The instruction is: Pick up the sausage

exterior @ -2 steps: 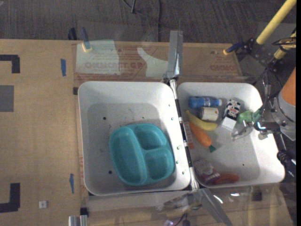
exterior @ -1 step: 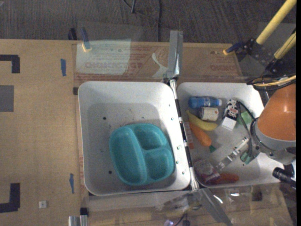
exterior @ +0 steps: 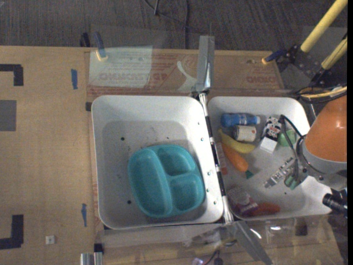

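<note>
The sausage (exterior: 265, 208), a reddish-brown link, lies along the front wall of the right bin (exterior: 298, 110), next to a crumpled clear wrapper (exterior: 241, 197). My gripper (exterior: 282, 175) hangs over the right half of that bin, up and to the right of the sausage and apart from it. Nothing shows in its grasp. The grey wrist and orange band (exterior: 331, 134) rise behind it at the right edge.
The right bin also holds a blue bottle (exterior: 240, 118), a small can (exterior: 245, 132), a banana (exterior: 236, 143), a carrot (exterior: 237, 162), a black-and-white toy (exterior: 271, 127), a white cube (exterior: 268, 144) and a green item (exterior: 284, 137). A teal divided plate (exterior: 165, 181) lies in the left bin (exterior: 105, 148).
</note>
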Robot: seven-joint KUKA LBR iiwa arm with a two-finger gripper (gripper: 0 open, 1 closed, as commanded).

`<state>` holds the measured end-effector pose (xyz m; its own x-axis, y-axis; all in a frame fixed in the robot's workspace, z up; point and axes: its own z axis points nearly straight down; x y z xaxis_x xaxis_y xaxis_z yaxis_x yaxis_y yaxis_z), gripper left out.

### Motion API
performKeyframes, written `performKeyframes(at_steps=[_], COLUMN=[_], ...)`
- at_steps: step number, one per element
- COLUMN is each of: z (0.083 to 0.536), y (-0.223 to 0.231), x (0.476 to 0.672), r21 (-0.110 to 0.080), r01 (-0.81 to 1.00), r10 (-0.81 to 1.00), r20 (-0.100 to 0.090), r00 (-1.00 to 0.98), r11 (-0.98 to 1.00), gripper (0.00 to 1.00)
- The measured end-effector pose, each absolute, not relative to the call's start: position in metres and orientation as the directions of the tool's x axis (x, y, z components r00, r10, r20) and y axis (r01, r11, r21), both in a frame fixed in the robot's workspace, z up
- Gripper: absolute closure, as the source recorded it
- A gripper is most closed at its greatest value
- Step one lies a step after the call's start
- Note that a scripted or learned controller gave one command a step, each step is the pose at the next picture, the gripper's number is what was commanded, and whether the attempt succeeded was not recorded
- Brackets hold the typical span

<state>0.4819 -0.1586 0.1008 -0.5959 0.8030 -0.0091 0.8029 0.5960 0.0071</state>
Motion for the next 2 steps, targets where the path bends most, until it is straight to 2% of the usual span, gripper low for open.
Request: performKeyframes(at_steps=[1,2], z=[0.101,0.153], y=[-0.159,-0.211], x=[0.482,0.533], r21=[0.007,0.003], r01=[0.803,0.724], r10=[0.803,0.724], r20=[-0.009,-0.005], r00=[-0.596,-0.69], r11=[0.596,0.69], gripper=[0.0,0.0])
